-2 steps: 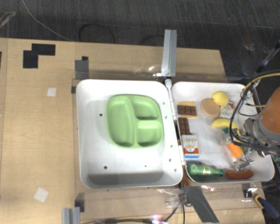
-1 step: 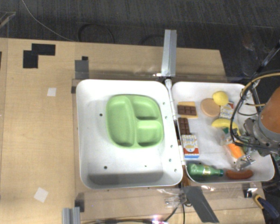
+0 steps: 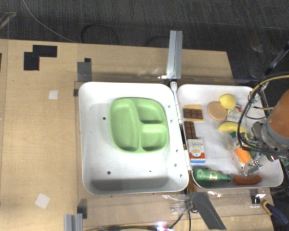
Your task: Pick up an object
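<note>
The right bin (image 3: 213, 88) holds several toy foods. A yellow lemon (image 3: 227, 100), a tan round cookie (image 3: 216, 111) and a banana (image 3: 228, 127) lie at its back. An orange carrot-like piece (image 3: 241, 155) lies toward the right. A green bottle (image 3: 209, 176) and a brown sausage (image 3: 246, 179) lie along the front wall. My gripper (image 3: 253, 165) hangs low in the bin's right front part, just right of the orange piece and above the sausage. The wrist and cables hide what is under it.
Along the right bin's left wall lie a brown chocolate bar (image 3: 193, 113), a dark bar (image 3: 188, 128) and a small carton (image 3: 196, 149). The left bin (image 3: 94, 129) holds a green divided plate (image 3: 137, 124). A metal post (image 3: 175, 52) stands behind the bins.
</note>
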Robot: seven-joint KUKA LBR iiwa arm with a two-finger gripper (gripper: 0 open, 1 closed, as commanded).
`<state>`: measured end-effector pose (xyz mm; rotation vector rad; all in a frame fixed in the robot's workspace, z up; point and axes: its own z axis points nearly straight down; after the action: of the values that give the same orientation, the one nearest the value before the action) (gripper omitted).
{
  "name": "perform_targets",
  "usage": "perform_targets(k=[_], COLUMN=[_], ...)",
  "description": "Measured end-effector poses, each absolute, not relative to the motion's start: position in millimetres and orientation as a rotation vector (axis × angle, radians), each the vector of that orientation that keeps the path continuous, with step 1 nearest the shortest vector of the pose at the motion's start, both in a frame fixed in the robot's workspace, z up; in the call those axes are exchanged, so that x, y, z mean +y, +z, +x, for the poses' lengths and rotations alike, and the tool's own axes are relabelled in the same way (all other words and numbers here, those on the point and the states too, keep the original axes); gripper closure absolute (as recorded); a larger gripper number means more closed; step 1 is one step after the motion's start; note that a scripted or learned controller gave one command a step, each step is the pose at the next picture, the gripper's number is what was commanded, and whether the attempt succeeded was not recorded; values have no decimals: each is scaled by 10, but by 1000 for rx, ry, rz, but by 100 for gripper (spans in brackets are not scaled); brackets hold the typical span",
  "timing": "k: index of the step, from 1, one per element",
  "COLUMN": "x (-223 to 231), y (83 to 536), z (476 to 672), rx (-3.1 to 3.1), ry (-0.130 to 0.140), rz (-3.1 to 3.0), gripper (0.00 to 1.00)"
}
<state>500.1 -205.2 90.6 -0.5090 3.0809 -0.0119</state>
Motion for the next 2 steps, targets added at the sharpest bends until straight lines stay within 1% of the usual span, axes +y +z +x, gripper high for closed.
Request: perform_targets(k=[1, 2], x=[-2053, -2045], y=[908, 1053], z=[5004, 5055], rx=[3044, 3031], ry=[-18, -26], rz=[-694, -690], gripper=[0, 100])
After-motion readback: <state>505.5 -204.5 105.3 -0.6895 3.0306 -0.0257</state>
